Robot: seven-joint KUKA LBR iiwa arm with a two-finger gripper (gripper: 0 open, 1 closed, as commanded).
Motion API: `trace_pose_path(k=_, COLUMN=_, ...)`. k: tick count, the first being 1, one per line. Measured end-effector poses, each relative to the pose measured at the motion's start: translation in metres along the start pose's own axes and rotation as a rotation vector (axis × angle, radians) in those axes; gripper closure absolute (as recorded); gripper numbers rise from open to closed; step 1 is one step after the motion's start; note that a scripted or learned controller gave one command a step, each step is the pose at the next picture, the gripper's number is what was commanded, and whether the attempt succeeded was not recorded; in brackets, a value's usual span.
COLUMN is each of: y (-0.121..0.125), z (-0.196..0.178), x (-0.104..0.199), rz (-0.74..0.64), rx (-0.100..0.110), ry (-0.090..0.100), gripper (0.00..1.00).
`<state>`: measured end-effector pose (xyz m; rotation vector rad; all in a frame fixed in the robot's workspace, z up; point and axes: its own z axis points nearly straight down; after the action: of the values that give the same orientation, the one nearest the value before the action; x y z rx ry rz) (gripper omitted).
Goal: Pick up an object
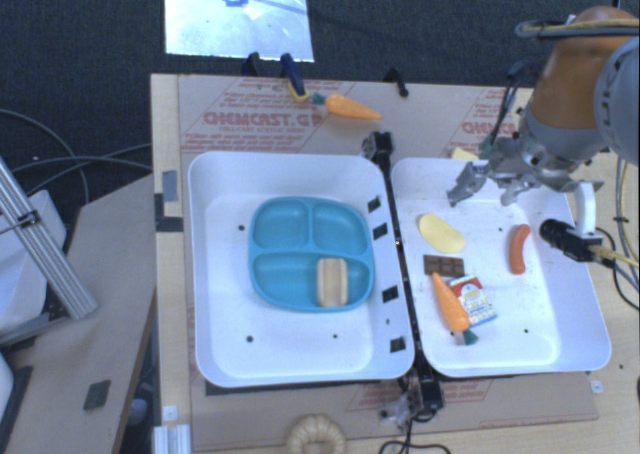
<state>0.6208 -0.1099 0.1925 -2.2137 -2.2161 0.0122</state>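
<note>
The hand [492, 189], fingers spread apart and holding nothing, hovers over the right bin [560, 342] just above the yellow chip [440, 233].

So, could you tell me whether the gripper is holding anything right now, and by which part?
Nothing is held: the gripper hangs open above the right bin.

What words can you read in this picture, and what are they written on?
"CHEMCAST" in red letters, printed on the brown board under the bins, at its back left.
More red lettering on the same board at back right, partly hidden by the arm: too blurred to read.
The small carton in the right bin has a coloured print: too small to read.
</note>
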Motion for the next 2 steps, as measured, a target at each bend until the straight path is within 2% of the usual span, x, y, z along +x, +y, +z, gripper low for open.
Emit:
trace_pose_path(k=1, y=0.003, z=-0.008, x=0.000, rz=-0.002, rx=-0.014, ry=-0.001, gripper=0.00)
trace_pose_path(k=2, y=0.001, z=0.034, x=0.005, rz=-0.002, rx=-0.011, ry=-0.001, gripper=0.00)
